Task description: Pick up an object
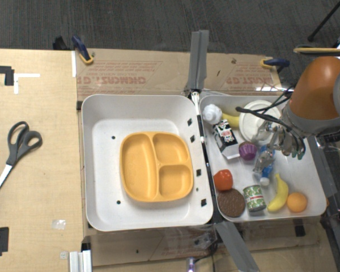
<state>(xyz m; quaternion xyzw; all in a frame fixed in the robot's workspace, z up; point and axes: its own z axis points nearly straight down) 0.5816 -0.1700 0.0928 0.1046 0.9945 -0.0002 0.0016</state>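
Arm (320,89): nearest the camera, grey with its orange band, reaching in from the right over the right bin.
Worktop (34,197): pale wood on the left, cardboard under and behind both bins.
Left bin (96,169): white, shallow; it holds only the tray.
Right bin (314,169): white, crowded with small things, touching the left bin along the middle.
Tray (157,166): yellow, three compartments, flat in the middle of the left bin.
Scissors (14,152): grey handles, on the worktop well apart from the bins.
Plate (250,123): white, at the back of the right bin, partly under the arm's cables.
Hand (284,143): low over the right bin, just beside the bottle; whether its fingers are spread or closed I cannot tell, and nothing is seen between them.
Carton (225,137): black and white, lying near the bin's left wall.
Banana (279,194): yellow, near the front, between can and orange; a second yellow piece lies at the back by the plate.
Bottle (263,163): clear plastic with a blue cap, lying just below the hand; likely the nearest target.
Cookie (231,203): dark brown disc at the front left corner.
Can (254,199): green label, beside the cookie.
Tomato (223,179): red, above the cookie.
Orange (297,202): front right.
Ball (211,113): white, back left corner.
Purple thing (247,151): small and round, beside the carton.
Progress: judged early; the hand is down among the things, but every one lies in the bin. Grasp and lift are left.
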